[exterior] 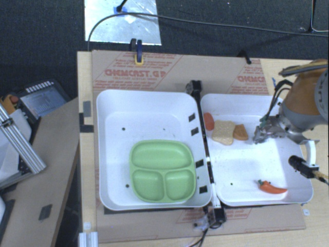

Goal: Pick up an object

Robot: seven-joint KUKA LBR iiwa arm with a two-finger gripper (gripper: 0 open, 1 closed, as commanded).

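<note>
In the right bin (pixel 241 161), a tan slice of bread (pixel 223 132) lies near the back left, with a small orange piece (pixel 240 133) touching its right side. A red-orange oblong thing (pixel 207 121) rests against the bin's left wall. Near the front right lies a red-orange pepper (pixel 271 188) with a green stem. My gripper (pixel 258 135) hangs low over the bin, just to the right of the orange piece, and nothing shows in its grasp.
The left bin (pixel 118 117) holds a green three-compartment plate (pixel 162 170) at its front. A black divider with clips (pixel 200 133) runs between the bins. The grey arm with its orange band (pixel 307 94) enters over the right bin's right wall.
</note>
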